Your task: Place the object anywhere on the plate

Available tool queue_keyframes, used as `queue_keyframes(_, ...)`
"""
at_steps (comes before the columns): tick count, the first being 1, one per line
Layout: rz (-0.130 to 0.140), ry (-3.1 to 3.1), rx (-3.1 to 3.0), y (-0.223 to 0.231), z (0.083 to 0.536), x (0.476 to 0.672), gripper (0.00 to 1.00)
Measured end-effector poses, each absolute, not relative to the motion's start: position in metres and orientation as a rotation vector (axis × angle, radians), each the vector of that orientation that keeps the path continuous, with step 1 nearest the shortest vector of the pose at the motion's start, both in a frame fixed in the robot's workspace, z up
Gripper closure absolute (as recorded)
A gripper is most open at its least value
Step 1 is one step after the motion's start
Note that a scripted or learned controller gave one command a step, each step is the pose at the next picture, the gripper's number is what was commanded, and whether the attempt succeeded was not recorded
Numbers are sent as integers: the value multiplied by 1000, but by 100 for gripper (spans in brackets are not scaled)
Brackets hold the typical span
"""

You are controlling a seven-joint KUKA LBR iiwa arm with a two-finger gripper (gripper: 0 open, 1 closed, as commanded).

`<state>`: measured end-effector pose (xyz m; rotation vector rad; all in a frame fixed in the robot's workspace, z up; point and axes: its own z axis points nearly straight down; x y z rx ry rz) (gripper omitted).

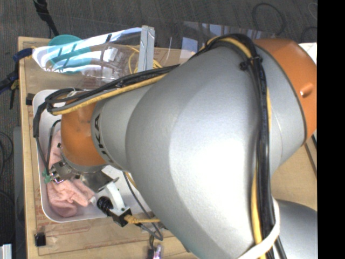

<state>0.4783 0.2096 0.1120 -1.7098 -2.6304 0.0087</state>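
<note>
Can't really tell how far open the claw [60, 172] is, or if it's got hold of anything, since the big grey arm [205, 144] covers most of it. It's down in the white bin [44, 212], right up against a pink crumpled cloth-looking thing [67, 196] just below it. Beyond the claw, a clear plastic piece [102, 50] sits at the desk's [29, 80] far end.

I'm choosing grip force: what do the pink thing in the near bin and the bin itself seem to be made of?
The pink object looks like soft cloth or plush: matte, with rumpled, lumpy folds and no firm edges, though the exact fabric is unclear. The white bin appears to be rigid moulded plastic, judging by its smooth surface and rounded rim, with a faint sheen.
</note>
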Motion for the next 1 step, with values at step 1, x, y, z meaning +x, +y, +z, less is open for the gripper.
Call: queue_keyframes(1,2,-2792,-1436,173,191,476,100)
